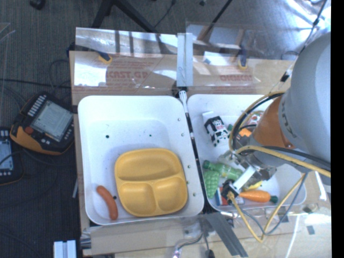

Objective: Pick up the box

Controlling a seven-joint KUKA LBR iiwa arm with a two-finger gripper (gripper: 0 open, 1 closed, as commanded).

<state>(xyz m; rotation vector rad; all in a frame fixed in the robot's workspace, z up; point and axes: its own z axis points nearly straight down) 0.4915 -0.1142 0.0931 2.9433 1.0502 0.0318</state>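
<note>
A small white box with black markings (215,129) lies in the far left part of the right bin (196,144), close to the divider. My gripper (243,170) hangs low over the middle of the same bin, below and to the right of the box and apart from it. It stands above a heap of green toys (216,174). The wrist and cables hide what is under it.
An orange carrot (256,196) lies by the right bin's near wall. The left bin (91,144) holds a yellow divided plate (151,181) and a red sausage (107,201) in its near left corner. The arm's big grey body covers the right bin's right side.
</note>
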